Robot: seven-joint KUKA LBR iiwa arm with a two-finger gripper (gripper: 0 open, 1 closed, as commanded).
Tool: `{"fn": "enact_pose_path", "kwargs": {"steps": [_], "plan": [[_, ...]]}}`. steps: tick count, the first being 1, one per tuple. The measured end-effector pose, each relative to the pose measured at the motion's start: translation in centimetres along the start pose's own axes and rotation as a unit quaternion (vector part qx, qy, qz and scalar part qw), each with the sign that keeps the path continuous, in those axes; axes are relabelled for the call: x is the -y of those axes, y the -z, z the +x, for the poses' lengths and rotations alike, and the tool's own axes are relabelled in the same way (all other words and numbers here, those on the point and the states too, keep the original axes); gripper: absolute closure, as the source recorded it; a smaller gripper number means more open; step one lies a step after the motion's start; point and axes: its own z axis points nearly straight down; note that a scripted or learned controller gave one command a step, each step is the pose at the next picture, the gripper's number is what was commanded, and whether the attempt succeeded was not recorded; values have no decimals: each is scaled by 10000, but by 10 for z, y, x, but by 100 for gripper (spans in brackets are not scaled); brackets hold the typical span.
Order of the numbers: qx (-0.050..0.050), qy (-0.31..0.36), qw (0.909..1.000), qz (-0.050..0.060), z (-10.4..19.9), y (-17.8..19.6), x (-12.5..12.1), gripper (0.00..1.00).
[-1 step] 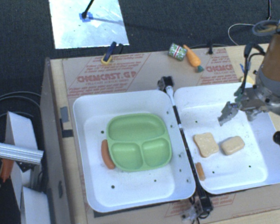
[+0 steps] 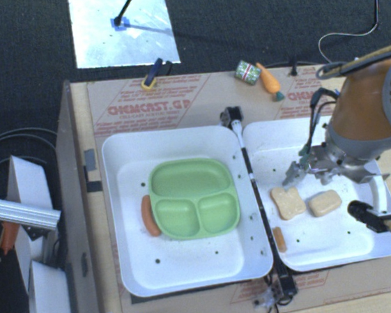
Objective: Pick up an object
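Layout of the bench with two bins placed side by side.

The left bin and the right bin are set touching along a common edge. In the left bin a divided plate is placed near the centre, and a sausage is laid just beside it at 9 o'clock. In the right bin a slice of bread is found, with a bread roll just beside it at 3 o'clock and a small sausage piece near it at 7 o'clock. The gripper is located above the slice, at 1 o'clock from it. Behind the right bin, on the board, a small can and a carrot are placed close together.
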Motion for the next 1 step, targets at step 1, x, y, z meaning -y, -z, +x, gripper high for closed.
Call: {"fn": "enact_pose_path", "kwargs": {"steps": [1], "plan": [[5, 1, 10000, -44, -5, -80, -14, 0]]}}
